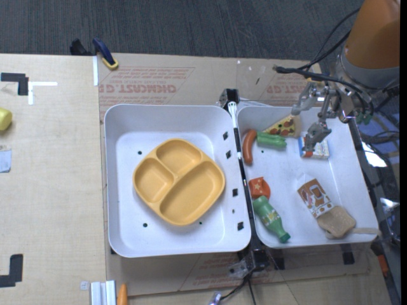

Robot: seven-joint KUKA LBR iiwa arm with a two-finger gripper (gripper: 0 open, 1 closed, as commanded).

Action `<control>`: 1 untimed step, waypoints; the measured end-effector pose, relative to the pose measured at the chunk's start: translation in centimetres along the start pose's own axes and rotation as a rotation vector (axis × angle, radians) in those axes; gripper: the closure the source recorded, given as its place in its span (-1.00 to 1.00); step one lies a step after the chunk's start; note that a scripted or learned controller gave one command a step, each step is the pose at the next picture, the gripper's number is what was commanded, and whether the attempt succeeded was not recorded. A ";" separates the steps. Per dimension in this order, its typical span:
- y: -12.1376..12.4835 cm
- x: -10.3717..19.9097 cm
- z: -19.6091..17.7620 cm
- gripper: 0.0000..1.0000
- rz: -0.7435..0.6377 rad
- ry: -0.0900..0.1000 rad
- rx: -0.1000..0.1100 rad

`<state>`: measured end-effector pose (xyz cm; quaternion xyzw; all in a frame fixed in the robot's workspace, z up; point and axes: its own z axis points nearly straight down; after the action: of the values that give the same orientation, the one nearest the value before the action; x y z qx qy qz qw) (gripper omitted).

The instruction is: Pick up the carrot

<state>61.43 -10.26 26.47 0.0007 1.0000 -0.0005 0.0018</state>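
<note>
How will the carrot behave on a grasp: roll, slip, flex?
The carrot looks slim and rounded, so it probably rolls if nudged sideways. Its smooth, toy-like surface suggests it is stiff, light and somewhat slippery. It lies along the left wall of the right bin, which may stop a roll but crowd the pincer.

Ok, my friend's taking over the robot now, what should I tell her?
End effector: over the far part of the right bin, above a small packet, away from the carrot.
Carrot: lies along that bin's left wall, beside a green toy.
Done: nothing yet; the carrot isn't picked up.
Left: move to the carrot, grab it, lift it.
</note>
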 end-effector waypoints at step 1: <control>7.6 4.7 7.3 -1.00 0.044 0.002 -0.002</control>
<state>56.78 -2.65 19.16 0.0228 0.9997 0.0006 0.0008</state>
